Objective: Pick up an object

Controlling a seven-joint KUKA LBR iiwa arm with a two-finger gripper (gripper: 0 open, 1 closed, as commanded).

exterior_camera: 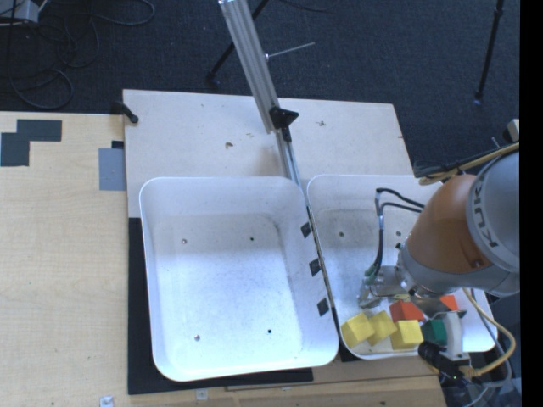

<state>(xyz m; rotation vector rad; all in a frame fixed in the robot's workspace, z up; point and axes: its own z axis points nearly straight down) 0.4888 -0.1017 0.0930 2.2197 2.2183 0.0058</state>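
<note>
- The jaws (379,293) hang low in the right bin (339,202), just above the blocks — I cannot tell if they are released or clenched.
- Risk: the yellow block (358,329), second yellow block (408,333), orange block (406,311) and green block (436,329) crowd the near corner, so the jaws may strike the wall or only push them.
- The yellow block's long axis is not clear; it sits somewhat diagonal to the wall.

Arm (501,219) showing grey casing with black lettering; orange band (445,227) bulging above the wrist; black cables (394,200) looping alongside.
</note>
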